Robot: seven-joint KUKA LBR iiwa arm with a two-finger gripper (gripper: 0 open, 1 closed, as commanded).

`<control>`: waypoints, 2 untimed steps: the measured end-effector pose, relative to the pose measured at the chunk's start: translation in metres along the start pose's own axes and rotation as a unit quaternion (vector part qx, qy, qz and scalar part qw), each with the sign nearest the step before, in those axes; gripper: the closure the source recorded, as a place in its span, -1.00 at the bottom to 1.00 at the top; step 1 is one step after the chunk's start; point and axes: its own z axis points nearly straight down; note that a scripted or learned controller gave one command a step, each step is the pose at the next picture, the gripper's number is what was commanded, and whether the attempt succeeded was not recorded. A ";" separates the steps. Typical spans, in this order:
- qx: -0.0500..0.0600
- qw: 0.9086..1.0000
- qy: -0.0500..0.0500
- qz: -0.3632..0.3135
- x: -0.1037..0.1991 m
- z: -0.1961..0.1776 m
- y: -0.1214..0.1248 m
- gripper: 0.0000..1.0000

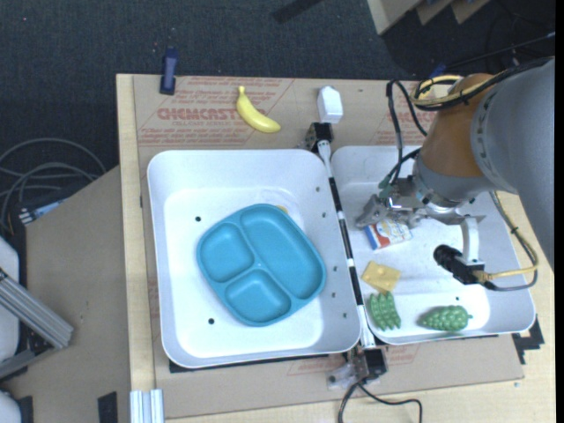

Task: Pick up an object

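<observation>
Hovering low in the right bin (507, 236), the gripper (388, 214) sits just above a red, white and blue packet (388, 233); whether it is apart or together cannot be told. Nearest the camera lie two green grape bunches (384, 310) and (445, 318), then a yellow cheese wedge (380, 277). A blue divided plate (258, 263) fills the left bin (176, 192). Farthest, a banana (255, 114) rests on the counter (211, 113).

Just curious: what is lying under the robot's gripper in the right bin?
Beneath the gripper lies a small red, white and blue packet; the gripper covers its top edge.
</observation>
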 end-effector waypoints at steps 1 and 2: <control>-0.001 1.000 -0.001 0.000 0.000 -0.010 0.000 1.00; -0.002 1.000 0.000 -0.001 0.079 -0.101 -0.021 1.00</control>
